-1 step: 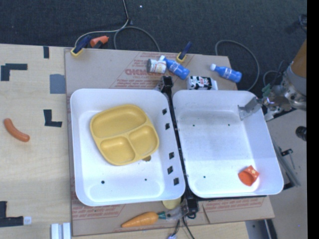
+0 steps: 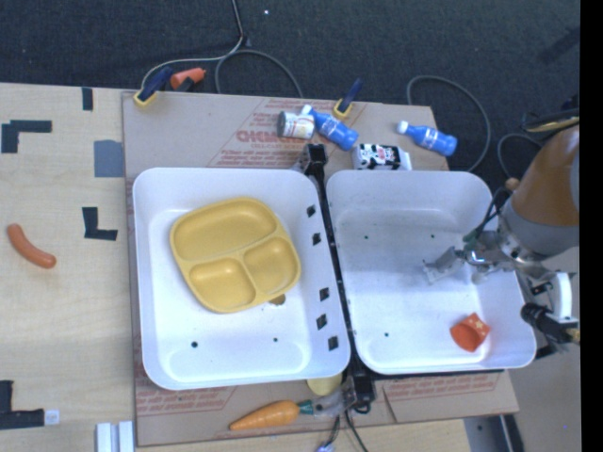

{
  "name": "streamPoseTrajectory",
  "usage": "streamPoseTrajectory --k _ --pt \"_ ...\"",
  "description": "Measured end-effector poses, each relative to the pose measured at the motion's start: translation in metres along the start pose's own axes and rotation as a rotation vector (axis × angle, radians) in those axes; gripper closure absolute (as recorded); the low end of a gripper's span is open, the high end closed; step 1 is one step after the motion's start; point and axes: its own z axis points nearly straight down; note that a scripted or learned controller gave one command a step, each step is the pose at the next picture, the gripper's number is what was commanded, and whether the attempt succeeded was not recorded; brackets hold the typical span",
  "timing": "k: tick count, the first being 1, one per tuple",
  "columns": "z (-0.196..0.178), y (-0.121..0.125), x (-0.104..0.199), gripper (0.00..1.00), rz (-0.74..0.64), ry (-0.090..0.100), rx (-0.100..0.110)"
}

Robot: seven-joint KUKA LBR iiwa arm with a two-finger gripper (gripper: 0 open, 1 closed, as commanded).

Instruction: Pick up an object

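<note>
With the gripper (image 2: 441,268) hanging in the right bin (image 2: 396,205), fingers apparently apart and holding nothing, the red object (image 2: 469,331) lies near the bin's front right corner, where the wall could block a grasp.

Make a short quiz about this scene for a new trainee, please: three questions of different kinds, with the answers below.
1. True or false: the yellow divided plate lies in the right bin.
2. Which thing lies in the right bin, near its front right corner? A) carrot B) orange-red object C) blue bottle
3. Fill in: the carrot lies outside the bins, on the ____ in front of the left bin.

Key
1. False: it lies in the left bin.
2. B, the orange-red object, apart from the gripper.
3. Bench.
</note>
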Motion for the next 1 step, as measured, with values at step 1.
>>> streamPoseTrajectory --k 1 --pt "0.0277 0.0476 0.0558 0.0 -0.008 -0.008 -0.017"
